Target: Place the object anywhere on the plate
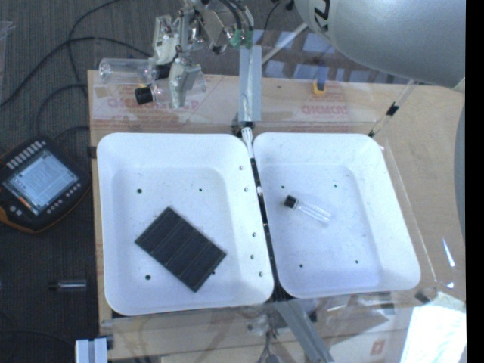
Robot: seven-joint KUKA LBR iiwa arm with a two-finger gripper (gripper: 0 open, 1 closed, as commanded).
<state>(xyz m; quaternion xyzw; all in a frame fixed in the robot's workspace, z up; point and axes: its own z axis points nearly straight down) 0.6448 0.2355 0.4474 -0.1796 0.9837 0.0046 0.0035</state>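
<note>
A small clear vial with a black cap [306, 209] lies flat on the floor of the right bin [393, 203], left of its middle. The plate [180, 248] is a dark, ribbed rectangle lying at an angle on the floor of the left bin [106, 203]. My gripper [184, 82] hangs beyond the far rim of the left bin, over the wooden bench, well away from both the vial and the plate. The large grey arm body crosses the top right of the view.
A clear tube [125, 69] and a small black part [142, 94] lie on the bench just left of the gripper. A grey upright bar [250, 85] stands behind the seam between the bins. A teach pendant [38, 184] rests on the floor at the left.
</note>
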